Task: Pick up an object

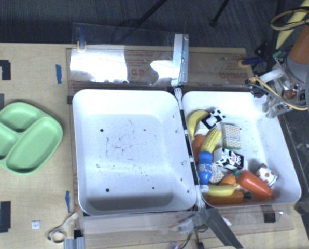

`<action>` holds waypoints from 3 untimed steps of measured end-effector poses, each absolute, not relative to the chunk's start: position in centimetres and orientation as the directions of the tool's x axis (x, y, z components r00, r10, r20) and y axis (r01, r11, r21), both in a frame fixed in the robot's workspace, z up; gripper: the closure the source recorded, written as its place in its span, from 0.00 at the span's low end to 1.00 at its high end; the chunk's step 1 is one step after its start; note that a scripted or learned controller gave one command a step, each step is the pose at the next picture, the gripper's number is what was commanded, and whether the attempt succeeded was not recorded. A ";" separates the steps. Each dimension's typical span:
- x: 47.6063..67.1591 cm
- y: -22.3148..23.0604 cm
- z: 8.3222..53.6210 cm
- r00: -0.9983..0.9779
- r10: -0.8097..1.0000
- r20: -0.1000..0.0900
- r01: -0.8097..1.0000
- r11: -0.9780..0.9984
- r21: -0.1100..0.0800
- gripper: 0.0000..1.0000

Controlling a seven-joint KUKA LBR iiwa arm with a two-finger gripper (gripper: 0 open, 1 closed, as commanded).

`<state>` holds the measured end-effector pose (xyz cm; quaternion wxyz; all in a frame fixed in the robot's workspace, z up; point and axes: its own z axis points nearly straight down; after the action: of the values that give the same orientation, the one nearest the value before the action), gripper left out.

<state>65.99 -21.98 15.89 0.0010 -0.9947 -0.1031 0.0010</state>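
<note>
The right bin (279, 139) holds a heap of toy items along its left side. Among them are a yellow banana (195, 121), a corn cob (211, 139), a checkered block (231, 136), a blue bottle (205, 165), a black-and-white patterned piece (230, 160), an orange carrot (254, 183) and a small white-and-red can (267, 175). A second banana (222, 189) lies at the bin's front. The arm's wrist with its cables sits over the right bin's far right corner, and the gripper (272, 107) hangs there, apart from the heap.
The left bin (126, 144) lies beside the right one, sharing a middle rim. A green divided plate (23, 137) rests on the bench at the far left. A clear plastic panel (126, 61) stands behind the left bin. Scissors-like handles (61, 231) lie at the front left.
</note>
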 end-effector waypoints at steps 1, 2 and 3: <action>66.2 -18.8 8.6 0.930 0.368 0.001 0.368 -0.930 -0.001 1.00; 65.7 -21.6 8.8 0.978 0.208 0.004 0.208 -0.978 -0.007 1.00; 65.0 -21.9 10.1 0.977 0.211 0.000 0.211 -0.977 -0.004 1.00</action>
<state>64.96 -21.87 10.10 0.0021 -0.9943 -0.1062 0.0000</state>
